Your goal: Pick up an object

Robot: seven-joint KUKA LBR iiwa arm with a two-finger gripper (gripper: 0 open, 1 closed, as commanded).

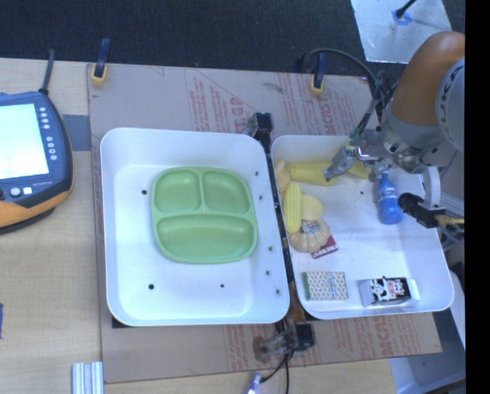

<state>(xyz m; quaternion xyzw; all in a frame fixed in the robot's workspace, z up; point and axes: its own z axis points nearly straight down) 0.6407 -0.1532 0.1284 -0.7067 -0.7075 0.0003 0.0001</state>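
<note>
Camera view: smooth three-compartment green plate (203, 215), white bin (121, 302).

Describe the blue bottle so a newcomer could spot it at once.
Find the right bin. Near its far right side, below the arm's end effector, lies the blue bottle. It is the bin's one blue thing; its neighbours are yellow corn and small packets.
</note>
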